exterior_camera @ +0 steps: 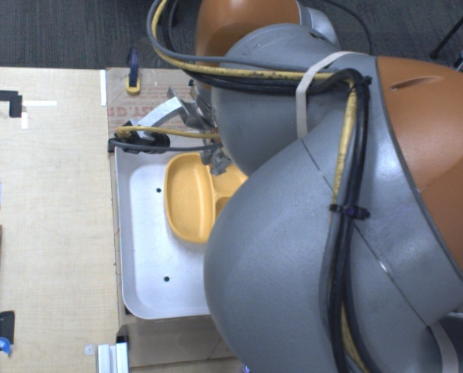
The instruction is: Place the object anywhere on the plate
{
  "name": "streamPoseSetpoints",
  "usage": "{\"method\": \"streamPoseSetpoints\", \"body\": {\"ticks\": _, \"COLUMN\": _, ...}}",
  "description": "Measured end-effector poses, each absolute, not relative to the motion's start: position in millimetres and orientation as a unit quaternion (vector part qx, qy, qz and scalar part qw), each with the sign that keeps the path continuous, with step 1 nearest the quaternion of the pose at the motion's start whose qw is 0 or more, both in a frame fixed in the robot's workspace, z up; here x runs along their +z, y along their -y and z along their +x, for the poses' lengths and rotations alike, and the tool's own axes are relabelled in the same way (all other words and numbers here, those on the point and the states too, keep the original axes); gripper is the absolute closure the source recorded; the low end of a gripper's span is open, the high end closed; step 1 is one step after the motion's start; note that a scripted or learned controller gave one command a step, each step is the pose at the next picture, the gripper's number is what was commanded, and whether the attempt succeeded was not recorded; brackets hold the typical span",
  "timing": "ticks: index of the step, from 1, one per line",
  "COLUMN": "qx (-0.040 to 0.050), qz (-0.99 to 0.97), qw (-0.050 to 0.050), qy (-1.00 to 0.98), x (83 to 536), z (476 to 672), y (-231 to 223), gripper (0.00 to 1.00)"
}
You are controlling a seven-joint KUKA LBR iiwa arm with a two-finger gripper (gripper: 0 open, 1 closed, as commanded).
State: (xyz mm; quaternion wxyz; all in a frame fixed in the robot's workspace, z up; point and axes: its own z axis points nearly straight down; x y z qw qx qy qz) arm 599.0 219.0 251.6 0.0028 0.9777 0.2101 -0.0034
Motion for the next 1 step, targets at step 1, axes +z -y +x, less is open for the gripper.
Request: {"method": "streamPoseSetpoints", "body": {"ticks": 1, "qx": -0.0026, "qz": 0.945, "qw": 0.001, "qy": -0.328, "x": 194.9, "z": 617.8, "y": -227.7, "gripper": 1.00}}
